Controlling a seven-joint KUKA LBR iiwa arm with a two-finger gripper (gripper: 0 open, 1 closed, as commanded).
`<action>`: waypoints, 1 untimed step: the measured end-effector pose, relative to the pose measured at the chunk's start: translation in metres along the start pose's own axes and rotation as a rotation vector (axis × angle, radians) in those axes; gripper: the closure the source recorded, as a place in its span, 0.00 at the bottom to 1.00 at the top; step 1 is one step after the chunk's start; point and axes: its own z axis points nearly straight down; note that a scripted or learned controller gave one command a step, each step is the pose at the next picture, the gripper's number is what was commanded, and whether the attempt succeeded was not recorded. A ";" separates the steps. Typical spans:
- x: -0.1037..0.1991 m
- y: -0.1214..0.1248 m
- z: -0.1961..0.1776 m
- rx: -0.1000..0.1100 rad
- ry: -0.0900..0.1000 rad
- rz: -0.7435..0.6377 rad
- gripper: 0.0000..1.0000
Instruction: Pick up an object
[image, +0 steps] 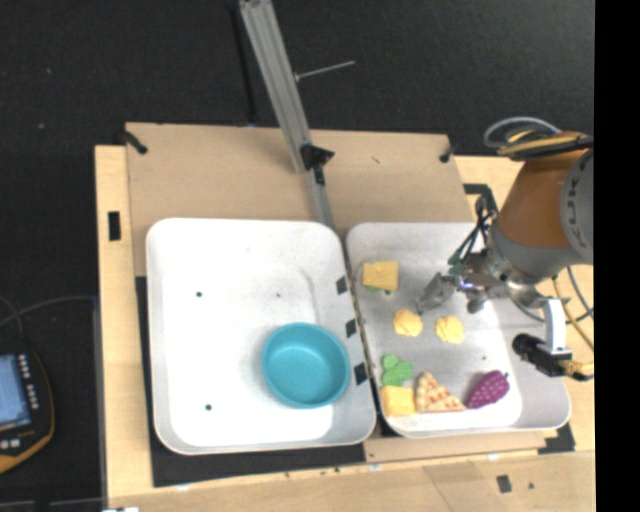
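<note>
Gripper low in the right bin, fingers spread open, nothing between them. Just below it, two small yellow lumps side by side. Off to its left, a yellow square block. Farther below, by the bin's near edge, a green piece, a yellow block, a pizza slice and purple grapes (all toy food). Well away on its left, a blue bowl in the left bin.

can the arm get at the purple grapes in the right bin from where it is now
Probably yes. The purple grapes lie uncovered near the right bin's front corner, beside the pizza slice, not under it. The end effector hovers over the same bin.
</note>
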 end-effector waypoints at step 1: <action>-0.002 0.003 0.046 -0.013 -0.001 0.001 0.00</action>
